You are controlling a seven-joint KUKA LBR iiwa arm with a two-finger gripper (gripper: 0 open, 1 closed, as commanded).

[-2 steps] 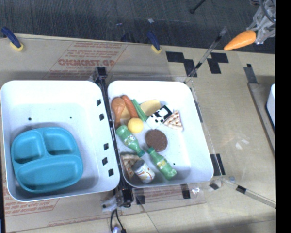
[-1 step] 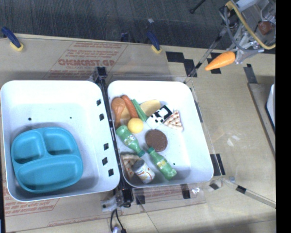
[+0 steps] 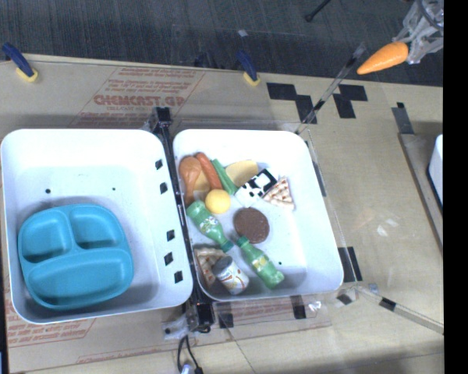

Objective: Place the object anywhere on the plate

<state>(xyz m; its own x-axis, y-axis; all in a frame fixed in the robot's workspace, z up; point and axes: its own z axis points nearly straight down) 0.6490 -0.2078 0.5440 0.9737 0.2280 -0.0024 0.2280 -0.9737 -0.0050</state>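
Observation:
An orange toy carrot [image 3: 382, 57] hangs in the air at the top right, well beyond the bins, over the bench. My gripper [image 3: 415, 47] is shut on its thick end, and the pointed tip sticks out to the left. The blue divided plate [image 3: 74, 255] lies in the front of the left bin [image 3: 31, 150], far to the lower left of the gripper.
The right bin [image 3: 316, 209] holds several toy foods: a bread roll [image 3: 191, 174], a yellow lemon [image 3: 217, 202], a brown cookie [image 3: 251, 224], a pizza slice [image 3: 281, 194], two green bottles [image 3: 261, 264] and a can [image 3: 228, 275]. Blue clamps [image 3: 19, 61] grip the back edge.

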